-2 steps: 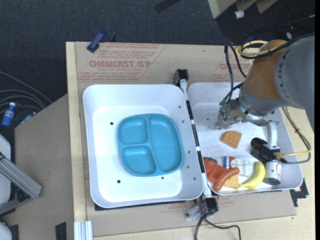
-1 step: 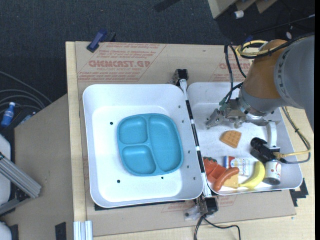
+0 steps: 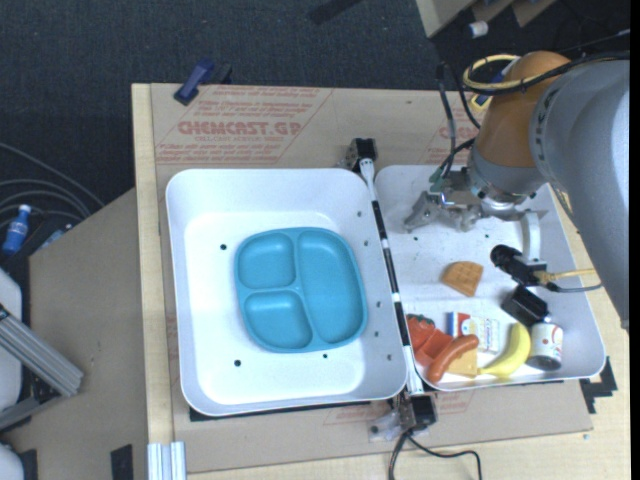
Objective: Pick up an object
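Observation:
My gripper [image 3: 440,218] hangs low over the back of the right bin [image 3: 572,268], open, with nothing between its fingers. Below it in that bin, apart from it, lies a tan biscuit-like piece [image 3: 462,277]. Along the bin's front edge sit a red toy piece [image 3: 440,346], a yellow banana [image 3: 511,353], a white packet with red and blue print [image 3: 477,327] and a small can [image 3: 547,343]. The grey arm with its orange band [image 3: 520,108] comes in from the upper right.
The left bin [image 3: 200,208] holds a blue divided plate [image 3: 300,288]. A ridge [image 3: 385,258] separates the two bins. A small blue object [image 3: 195,81] lies at the back left corner of the bench board.

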Controlling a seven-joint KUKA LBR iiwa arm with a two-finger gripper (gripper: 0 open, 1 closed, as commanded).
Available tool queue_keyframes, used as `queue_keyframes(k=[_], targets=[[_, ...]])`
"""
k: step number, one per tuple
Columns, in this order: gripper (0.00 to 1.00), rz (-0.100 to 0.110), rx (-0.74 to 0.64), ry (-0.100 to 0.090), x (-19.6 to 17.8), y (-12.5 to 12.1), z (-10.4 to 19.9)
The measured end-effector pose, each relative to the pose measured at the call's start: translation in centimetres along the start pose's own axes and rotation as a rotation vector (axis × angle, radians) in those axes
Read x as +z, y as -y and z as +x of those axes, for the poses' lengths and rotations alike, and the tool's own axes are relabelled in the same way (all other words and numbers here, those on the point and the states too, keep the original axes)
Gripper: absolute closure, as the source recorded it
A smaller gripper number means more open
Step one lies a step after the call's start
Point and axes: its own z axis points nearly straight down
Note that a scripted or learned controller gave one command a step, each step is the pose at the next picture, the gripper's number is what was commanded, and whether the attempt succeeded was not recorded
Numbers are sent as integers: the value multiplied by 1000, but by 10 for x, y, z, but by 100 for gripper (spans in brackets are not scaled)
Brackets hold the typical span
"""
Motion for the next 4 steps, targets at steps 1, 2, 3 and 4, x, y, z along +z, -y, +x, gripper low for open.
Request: queue_keyframes(k=[1, 2, 3, 4], targets=[[0, 3, 1, -1, 0, 73, 1], [100, 1, 2, -1, -10, 73, 2], [0, 2, 2, -1, -10, 73, 1], [0, 0, -1, 0, 0, -11, -6]])
